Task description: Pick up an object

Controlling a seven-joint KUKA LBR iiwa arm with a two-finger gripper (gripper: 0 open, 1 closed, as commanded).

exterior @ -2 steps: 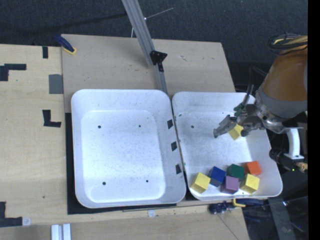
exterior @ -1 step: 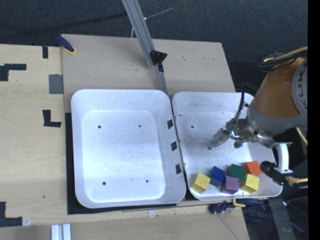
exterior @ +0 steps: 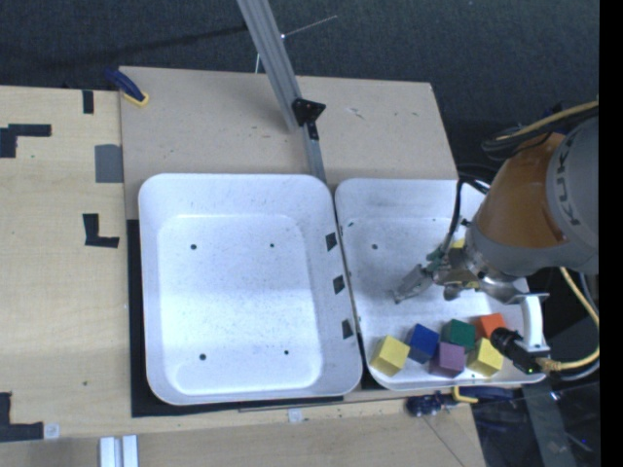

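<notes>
2 shallow bins, the left bin [exterior: 238, 280] and the right bin [exterior: 399, 222], are seen as smooth white plastic, faintly speckled with dark flecks and softly glossy. The worktop [exterior: 224, 115] is shown as pale, matt wood-like board. A slanted bar [exterior: 268, 42] looks like dull grey metal. The arm's orange band [exterior: 521, 197] appears smooth and slightly shiny. The small blocks, among them a blue block [exterior: 423, 341], look matt.

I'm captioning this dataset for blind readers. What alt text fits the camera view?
A grey and orange robot arm reaches from the right, its end effector low over the right white bin above a cluster of small blocks: yellow, blue, green, purple and orange. The left white bin sits beside it.
</notes>
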